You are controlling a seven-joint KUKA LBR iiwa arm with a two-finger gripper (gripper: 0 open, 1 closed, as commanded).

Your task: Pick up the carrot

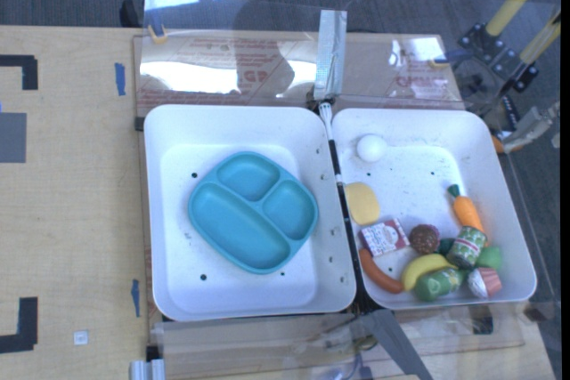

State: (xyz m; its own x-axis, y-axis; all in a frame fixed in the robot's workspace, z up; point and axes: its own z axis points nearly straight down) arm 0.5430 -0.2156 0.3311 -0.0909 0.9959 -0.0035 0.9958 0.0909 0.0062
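The carrot (pixel 466 211) lies loose at the right of the right bin (pixel 419 125), untouched; the gripper's state I cannot tell.

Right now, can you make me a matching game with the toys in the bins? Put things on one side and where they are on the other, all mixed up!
Things:
1. carrot
2. blue plate
3. white egg
4. banana

Places:
A. in the left bin
B. near the right bin's far wall
C. by the right bin's right wall
D. near the right bin's front wall, by the green toy

Pairs: 1-C, 2-A, 3-B, 4-D
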